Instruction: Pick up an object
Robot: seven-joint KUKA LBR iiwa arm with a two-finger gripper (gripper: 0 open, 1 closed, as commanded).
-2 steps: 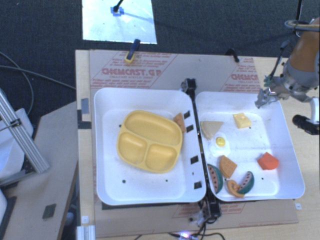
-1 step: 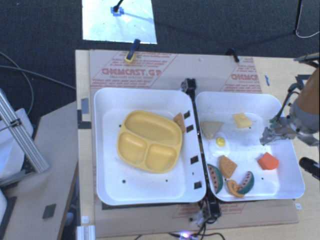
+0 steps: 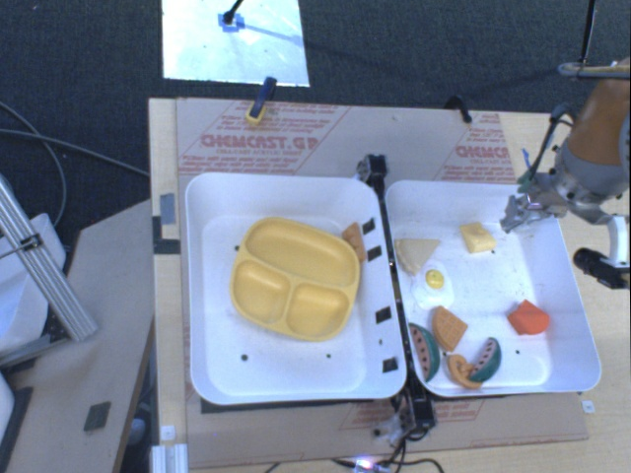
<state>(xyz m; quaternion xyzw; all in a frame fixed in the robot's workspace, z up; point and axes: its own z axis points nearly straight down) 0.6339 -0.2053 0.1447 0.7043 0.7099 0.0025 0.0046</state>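
Observation:
My gripper (image 3: 517, 214) hangs over the back right part of the right bin (image 3: 562, 264), just right of a pale yellow cheese block (image 3: 478, 237). Nothing shows between its fingers. Other toy foods lie in the same bin: a cream wedge (image 3: 415, 254), a fried egg (image 3: 434, 282), an orange piece (image 3: 450, 327), a red-orange block (image 3: 529, 317) and two watermelon slices (image 3: 486, 360) (image 3: 424, 352) near the front. The arm (image 3: 596, 146) comes in from the right.
The left bin (image 3: 212, 294) bears a yellow divided tray (image 3: 294, 276), with a small orange piece (image 3: 353, 236) against its right rim. Black clips join the bins along the middle wall (image 3: 386, 284). A metal frame (image 3: 39, 264) stands at the far left.

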